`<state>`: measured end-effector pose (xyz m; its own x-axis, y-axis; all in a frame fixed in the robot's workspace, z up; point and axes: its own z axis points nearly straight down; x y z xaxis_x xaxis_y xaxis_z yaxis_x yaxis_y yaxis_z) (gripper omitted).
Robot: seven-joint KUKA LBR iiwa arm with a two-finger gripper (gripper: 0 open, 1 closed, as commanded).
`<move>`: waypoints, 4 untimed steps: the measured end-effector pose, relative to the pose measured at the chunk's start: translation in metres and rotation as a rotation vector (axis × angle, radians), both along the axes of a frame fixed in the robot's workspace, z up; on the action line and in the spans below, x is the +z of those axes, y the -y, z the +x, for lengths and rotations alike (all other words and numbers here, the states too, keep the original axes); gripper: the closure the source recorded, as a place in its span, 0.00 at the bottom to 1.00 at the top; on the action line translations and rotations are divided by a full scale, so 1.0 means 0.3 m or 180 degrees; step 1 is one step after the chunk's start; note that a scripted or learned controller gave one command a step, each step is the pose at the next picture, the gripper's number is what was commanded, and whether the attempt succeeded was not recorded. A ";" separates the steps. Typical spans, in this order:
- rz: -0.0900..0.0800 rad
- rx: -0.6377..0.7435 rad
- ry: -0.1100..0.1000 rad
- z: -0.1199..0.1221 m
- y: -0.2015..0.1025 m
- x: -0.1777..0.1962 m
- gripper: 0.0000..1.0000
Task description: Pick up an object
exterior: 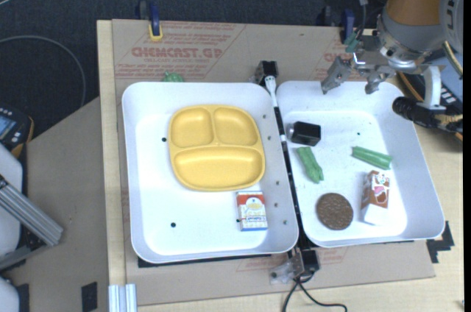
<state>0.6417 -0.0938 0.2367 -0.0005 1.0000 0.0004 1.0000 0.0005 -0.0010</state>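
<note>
A small carton lies below the yellow plate; the hand hovers apart.

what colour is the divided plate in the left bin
Yellow. The plate shows best in the camera view.

overhead, slanted (fixed), facing both bins
</note>
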 end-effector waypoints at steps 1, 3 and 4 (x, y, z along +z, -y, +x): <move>-0.0003 0.0004 0.0012 0.003 -0.001 0.037 1.00; -0.0006 -0.0010 0.0017 -0.281 -0.172 0.068 1.00; 0.0019 0.0050 -0.0017 -0.438 -0.652 0.036 1.00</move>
